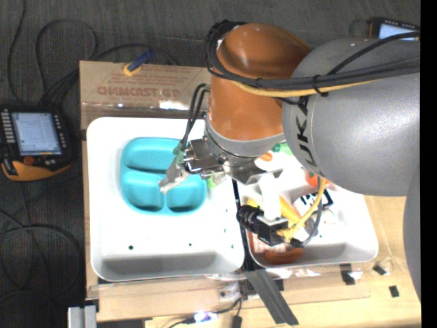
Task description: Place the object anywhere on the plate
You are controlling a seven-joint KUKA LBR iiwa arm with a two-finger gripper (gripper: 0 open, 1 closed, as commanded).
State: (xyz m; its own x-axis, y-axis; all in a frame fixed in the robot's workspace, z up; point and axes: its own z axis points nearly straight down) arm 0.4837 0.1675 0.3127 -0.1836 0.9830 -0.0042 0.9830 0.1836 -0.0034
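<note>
A turquoise plate [147, 169], split into compartments, lies in the left bin [109, 238], towards that bin's far side. The gripper [171, 178] hangs over the plate's right edge, above the rim where the large far compartment meets the smaller near ones. From this angle I cannot tell whether the gripper is spread or pressed together, nor whether anything sits in it. A small green scrap [214, 177] shows just right of the plate, close against the gripper's body. It is too small and too hidden to tell whether it is a loose thing or what it touches. The plate's compartments, so far as they show, hold nothing. The grey arm [355, 115], with its broad orange band, rises right of the plate and covers most of the right bin [355, 241]. Past it, well right of the plate, two orange pieces [267, 157] [311, 179] peep out, and a brown-red thing [276, 255] lies at that bin's near wall. Which of these is the thing to be placed cannot be told, but none of them lies on the plate. Beyond the plate, behind the bins, lies a sheet of cardboard [130, 91] with red lettering, and well left of the plate, on the dark floor among cables, sits a handheld screen unit [33, 139].
</note>
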